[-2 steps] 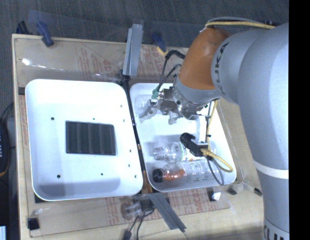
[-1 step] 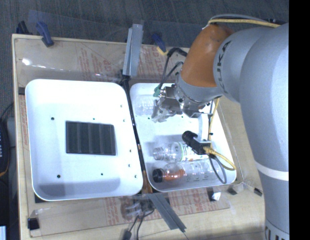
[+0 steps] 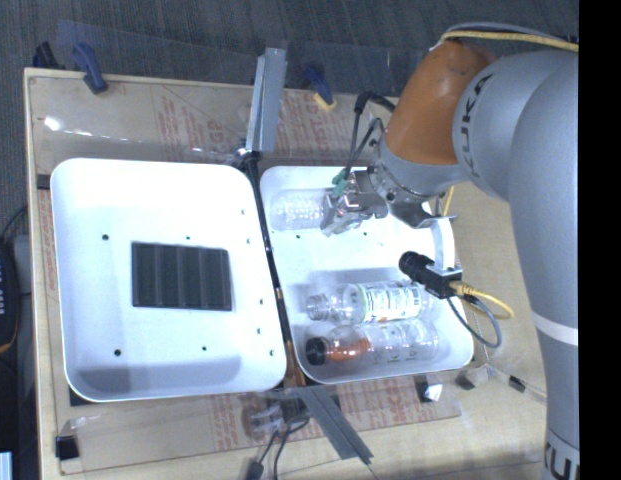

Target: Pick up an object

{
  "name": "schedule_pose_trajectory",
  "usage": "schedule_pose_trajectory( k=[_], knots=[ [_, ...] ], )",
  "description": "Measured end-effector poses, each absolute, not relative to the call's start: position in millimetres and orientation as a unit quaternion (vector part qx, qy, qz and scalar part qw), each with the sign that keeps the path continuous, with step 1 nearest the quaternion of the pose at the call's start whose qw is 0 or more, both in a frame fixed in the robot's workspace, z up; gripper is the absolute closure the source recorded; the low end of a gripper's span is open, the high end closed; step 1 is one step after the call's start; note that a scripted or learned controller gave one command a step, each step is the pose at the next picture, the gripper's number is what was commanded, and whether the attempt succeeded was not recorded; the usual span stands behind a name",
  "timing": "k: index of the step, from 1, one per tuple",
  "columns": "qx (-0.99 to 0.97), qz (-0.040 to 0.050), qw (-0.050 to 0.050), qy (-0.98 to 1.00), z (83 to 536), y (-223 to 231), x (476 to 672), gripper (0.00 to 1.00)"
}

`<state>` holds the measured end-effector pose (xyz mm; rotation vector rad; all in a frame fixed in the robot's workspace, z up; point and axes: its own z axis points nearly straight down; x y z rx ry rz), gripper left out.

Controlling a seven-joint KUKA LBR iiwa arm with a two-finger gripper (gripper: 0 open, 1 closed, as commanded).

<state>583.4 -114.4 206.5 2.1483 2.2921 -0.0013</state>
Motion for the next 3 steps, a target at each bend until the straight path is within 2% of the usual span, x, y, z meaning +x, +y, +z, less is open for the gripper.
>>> schedule_pose_trajectory(
  k=[1,2,3],
  knots=[
    [0.684,-0.0004,0.000,0.729,206,-115,583.4,0.00],
    [0.712,-0.0014,-0.002,0.702,161,-160,516.9,0.00],
    [0.773,-0.0009,-0.002,0.635,91,-158,536.1,0.00]
  ],
)
